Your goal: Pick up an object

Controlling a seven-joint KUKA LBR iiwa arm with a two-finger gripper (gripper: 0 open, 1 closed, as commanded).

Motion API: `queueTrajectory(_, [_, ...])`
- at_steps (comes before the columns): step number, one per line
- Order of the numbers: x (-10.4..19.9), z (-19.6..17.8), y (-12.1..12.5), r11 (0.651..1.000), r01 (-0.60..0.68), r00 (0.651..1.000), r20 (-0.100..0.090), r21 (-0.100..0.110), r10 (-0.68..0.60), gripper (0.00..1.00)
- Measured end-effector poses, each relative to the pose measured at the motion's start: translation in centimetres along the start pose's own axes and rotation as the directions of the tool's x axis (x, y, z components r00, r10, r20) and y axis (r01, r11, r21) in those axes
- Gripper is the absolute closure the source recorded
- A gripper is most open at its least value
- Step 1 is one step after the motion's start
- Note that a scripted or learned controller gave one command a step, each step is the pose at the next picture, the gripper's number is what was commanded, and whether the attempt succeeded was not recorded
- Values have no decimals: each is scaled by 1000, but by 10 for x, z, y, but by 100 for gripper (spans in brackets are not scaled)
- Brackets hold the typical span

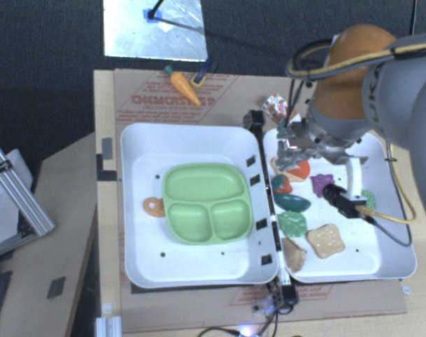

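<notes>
Camera view: two shallow white bins sit side by side on the table [72,188]. The left bin [139,188] holds a green three-compartment tray [205,202], lying flat near its middle, and a small orange ring [154,206] just beside the tray's left edge.

The right bin [388,244] carries a cluster of toy foods along its left side. A dark green piece [292,202] lies near the divider, with a lighter green leafy piece [293,222] just below it. A tan toast-like piece [325,241] lies further toward the front, and a beige piece [294,254] sits beside it against the divider. A purple piece [321,184] lies near the middle, and a red-orange piece [297,170] sits by the upper left part of the bin.

The arm [381,83] reaches in from the right over the right bin, and the claw [291,153] is down just above the red-orange piece; whether it is apart or together cannot be told, and nothing is visibly between its tips.

Behind the bins, a toy carrot [184,87] lies on the cardboard [163,100], and a shiny sheet [154,20] lies further back.
</notes>
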State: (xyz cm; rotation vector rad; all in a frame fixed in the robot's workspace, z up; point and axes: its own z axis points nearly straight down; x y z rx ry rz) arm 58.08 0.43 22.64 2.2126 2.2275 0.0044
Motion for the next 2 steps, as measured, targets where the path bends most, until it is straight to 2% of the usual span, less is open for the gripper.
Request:
queueTrajectory(1, [3, 12, -14, 1000, -5, 1000, 1, 4, 5, 100])
queueTrajectory(2, [-1, 11, -7, 1000, -5, 1000, 1, 1, 5, 100])
